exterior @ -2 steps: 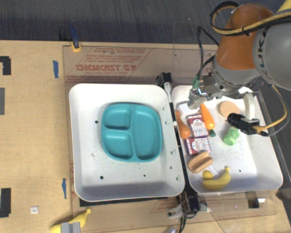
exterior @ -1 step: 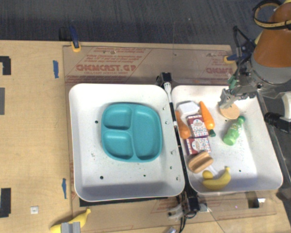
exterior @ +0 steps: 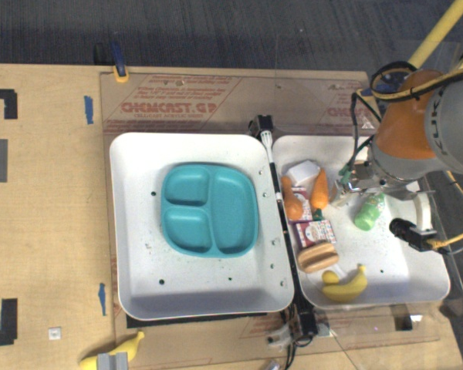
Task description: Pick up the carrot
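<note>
The carrot (exterior: 319, 189) lies in the right bin (exterior: 424, 280), just to the camera's left of the fingers (exterior: 352, 180), beside a white carton (exterior: 302, 173) and an orange packet (exterior: 293, 204). It looks like a light, stiff, smooth toy, likely slippery, so a hold across its thicker middle seems safest. Whether the fingers are spread or closed cannot be told; nothing shows between them, and the carrot sits apart.

Crowded quarters in the right bin (exterior: 417, 280): the carrot (exterior: 319, 190) is hemmed by a white carton (exterior: 301, 173) and an orange packet (exterior: 294, 206), a green item (exterior: 367, 213) nearby; open floor lies toward the bin's right side.
</note>
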Motion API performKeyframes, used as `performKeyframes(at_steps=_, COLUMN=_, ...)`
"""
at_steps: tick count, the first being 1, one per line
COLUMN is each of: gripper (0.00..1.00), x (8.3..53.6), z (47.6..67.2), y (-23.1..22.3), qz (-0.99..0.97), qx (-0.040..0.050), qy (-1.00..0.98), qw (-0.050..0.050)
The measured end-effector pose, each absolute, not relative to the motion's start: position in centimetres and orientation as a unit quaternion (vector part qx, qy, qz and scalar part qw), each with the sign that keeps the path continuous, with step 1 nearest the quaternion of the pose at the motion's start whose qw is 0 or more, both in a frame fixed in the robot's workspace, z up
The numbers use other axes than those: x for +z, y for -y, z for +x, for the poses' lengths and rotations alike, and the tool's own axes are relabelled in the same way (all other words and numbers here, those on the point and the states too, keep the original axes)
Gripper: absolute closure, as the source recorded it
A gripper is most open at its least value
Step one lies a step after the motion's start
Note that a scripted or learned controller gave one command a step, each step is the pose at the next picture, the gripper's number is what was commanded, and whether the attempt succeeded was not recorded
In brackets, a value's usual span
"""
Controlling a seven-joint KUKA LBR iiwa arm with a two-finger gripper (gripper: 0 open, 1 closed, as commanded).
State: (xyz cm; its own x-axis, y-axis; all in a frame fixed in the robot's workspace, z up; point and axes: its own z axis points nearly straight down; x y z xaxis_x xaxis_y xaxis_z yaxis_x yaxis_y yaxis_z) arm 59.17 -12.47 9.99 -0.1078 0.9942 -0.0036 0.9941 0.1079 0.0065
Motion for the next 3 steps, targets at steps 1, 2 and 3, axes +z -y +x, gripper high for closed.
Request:
performKeyframes(at_steps=1, gripper=1.0, x=9.2, z=50.2, y=11.1, qz=0.674, qx=0.0039, qy=-0.739, qw=0.005)
performKeyframes(at_steps=2, gripper=0.0, x=9.0, z=50.3, y=10.9, qz=0.673, qx=0.0048, qy=-0.739, qw=0.005)
performKeyframes(at_steps=3, gripper=0.0, x=8.9, z=55.0, y=10.1, qz=0.707, qx=0.0021, qy=-0.707, qw=0.006)
